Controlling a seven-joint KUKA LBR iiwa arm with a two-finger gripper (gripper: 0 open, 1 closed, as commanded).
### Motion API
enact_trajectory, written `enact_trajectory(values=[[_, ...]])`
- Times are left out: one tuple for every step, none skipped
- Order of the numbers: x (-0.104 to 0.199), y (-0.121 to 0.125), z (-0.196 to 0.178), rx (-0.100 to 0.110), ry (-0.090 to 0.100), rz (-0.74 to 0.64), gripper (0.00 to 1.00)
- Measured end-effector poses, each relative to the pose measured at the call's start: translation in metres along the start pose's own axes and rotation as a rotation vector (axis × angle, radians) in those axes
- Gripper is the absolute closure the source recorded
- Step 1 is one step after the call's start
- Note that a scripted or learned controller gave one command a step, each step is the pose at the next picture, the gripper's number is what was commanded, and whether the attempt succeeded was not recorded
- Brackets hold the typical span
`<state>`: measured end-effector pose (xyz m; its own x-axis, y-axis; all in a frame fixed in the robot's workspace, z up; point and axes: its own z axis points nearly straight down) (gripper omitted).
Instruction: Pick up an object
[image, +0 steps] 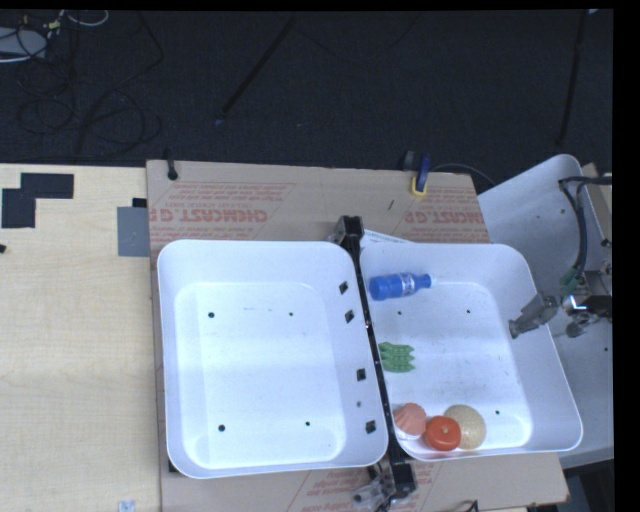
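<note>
Holding five objects, right bin (545, 400): one blue bottle (399, 286); claw (550, 313) state unclear.

The arm (560, 200) sits at the right edge — its gripper (545, 315) low, pointing left.

The pale wooden table (70, 340) carries a brown cardboard sheet (300, 205) with red printed letters. On this sheet two shallow white bins stand touching side by side, the left bin (190, 270) and the right bin (545, 390).
</note>
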<state>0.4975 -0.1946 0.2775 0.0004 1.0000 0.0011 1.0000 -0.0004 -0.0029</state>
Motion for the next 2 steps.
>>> enact_trajectory(values=[[-0.020,-0.020,-0.036,-0.004,-0.002,0.000,0.00],[-0.019,0.023,-0.005,-0.001,-0.002,-0.002,0.00]])
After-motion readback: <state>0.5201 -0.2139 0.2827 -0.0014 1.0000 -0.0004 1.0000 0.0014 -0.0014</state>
